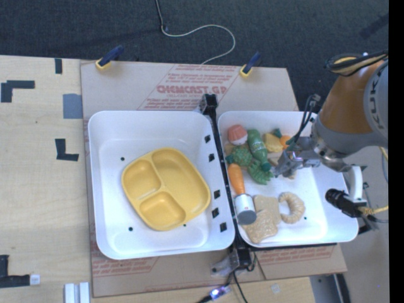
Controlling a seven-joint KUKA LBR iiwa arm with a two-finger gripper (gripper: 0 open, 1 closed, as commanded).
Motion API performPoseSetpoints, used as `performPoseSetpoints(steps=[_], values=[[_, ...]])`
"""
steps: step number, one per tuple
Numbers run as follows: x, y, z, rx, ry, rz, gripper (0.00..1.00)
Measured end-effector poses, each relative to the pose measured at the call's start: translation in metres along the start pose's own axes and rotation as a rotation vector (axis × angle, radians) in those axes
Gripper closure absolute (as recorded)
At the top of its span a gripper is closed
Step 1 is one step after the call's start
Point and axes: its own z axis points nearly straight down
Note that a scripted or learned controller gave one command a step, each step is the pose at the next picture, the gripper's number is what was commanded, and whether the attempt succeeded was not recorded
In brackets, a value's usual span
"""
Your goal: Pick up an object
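Note:
The right bin holds several toy foods. A pink-and-red piece, a green bottle, leafy green pieces and a yellow piece crowd its far left part. An orange carrot, a silver can, a tan bread slice and a beige ring lie nearer the front. My gripper hangs low over the bin's middle, just right of the green pieces and below the yellow piece. Nothing is visibly held in it.
A yellow divided plate lies in the left bin. A black-marked divider wall separates the bins. The grey and orange arm covers the right bin's far right corner. A cable trails behind the bins.

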Motion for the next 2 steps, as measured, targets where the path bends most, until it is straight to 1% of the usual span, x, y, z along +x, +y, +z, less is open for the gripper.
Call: performPoseSetpoints(steps=[1,2], values=[[0.0,0.001,-0.039,0.0,0.0,-0.001,1.0],[0.046,-0.027,-0.026,0.007,0.002,-0.003,1.0]])
